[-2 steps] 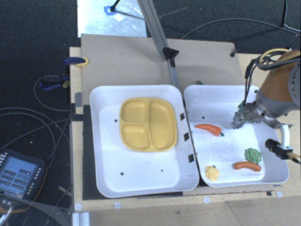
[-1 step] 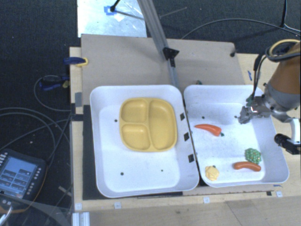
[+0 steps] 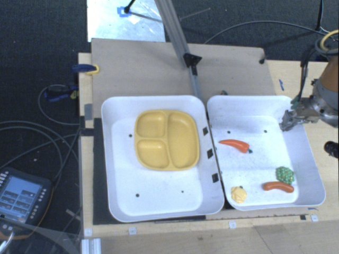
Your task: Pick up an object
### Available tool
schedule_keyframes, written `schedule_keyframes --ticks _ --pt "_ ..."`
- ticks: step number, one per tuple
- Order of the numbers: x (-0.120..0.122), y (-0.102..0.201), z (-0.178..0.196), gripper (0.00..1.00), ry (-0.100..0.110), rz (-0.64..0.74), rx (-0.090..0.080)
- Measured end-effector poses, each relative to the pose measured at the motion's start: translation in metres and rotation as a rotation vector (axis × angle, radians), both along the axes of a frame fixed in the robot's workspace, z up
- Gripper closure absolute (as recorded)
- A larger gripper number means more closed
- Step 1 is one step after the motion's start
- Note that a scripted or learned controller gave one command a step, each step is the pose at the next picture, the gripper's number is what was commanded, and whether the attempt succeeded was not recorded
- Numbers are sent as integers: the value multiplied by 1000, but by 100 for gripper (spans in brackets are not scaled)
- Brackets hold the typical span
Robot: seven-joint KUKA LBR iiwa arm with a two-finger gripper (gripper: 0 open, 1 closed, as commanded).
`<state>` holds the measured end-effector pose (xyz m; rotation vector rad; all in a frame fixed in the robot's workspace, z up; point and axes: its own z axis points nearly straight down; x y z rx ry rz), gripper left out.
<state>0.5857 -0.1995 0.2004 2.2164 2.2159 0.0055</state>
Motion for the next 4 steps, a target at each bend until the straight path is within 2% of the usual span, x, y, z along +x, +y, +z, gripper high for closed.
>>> schedule_keyframes --ticks 1,3,4 --pt "2 0 53 100 0 6 0" --pt "-4 103 29 100 7 11 5" --pt "-6 157 40 100 5 12 5"
